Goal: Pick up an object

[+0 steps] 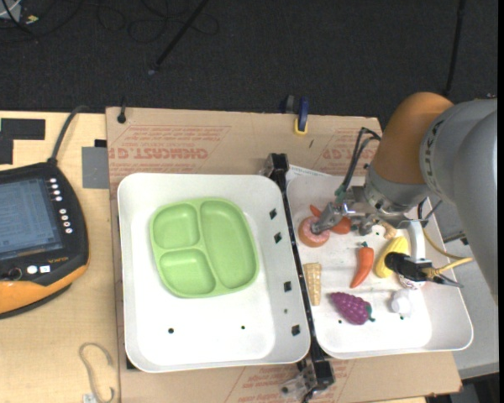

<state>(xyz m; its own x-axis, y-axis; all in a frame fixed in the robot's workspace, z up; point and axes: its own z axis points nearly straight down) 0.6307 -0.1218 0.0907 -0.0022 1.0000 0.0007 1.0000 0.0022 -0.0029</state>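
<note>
Cardboard-topped bench, left bin (143, 326) holding green divided plate (205, 247), right bin (441, 330) holding carrot (364, 267), grapes (351, 307), pincer (340, 217) state unclear

Open floor around green tray (205, 247) in left bin (143, 309). Right bin (441, 330) crowded: carrot (364, 265), grapes (351, 307), cone (312, 283), donut (313, 231) close together.

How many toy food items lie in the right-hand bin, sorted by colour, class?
Orange: 1, the orange plastic carrot
Purple: 1, the purple plastic grape bunch
Pink: 1, the pink round donut-like piece
Yellow: 1, the yellow banana-like piece
Tan: 1, the tan cone-shaped wafer
White: 1, the small white lump
Total: 6
</note>
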